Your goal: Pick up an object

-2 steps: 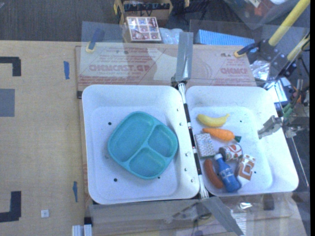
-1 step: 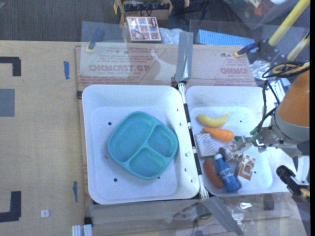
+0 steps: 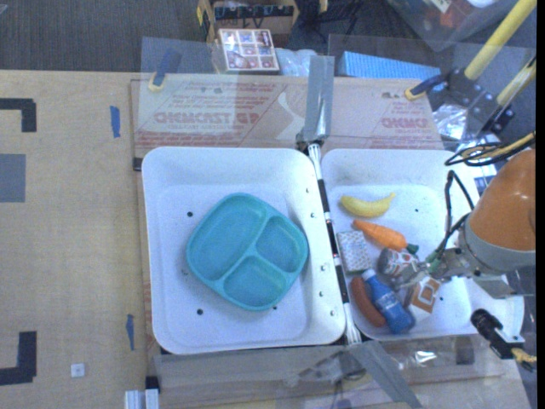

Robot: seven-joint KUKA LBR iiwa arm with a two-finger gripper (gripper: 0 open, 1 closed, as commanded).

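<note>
Bright, even overhead light; the white bins (image 3: 230,169) look slightly washed out with soft, faint shadows. The picture is mildly grainy, softest toward the edges.

Divided plate (image 3: 247,251) in left bin (image 3: 162,173), banana (image 3: 367,204) behind carrot (image 3: 381,234) in right bin (image 3: 426,173), bottle (image 3: 386,301) nearest

A robotics lab: two white bins (image 3: 162,254) on a wooden bench (image 3: 68,228), a KUKA arm (image 3: 507,216), loose cables (image 3: 464,156), blue tape marks (image 3: 115,122).
</note>
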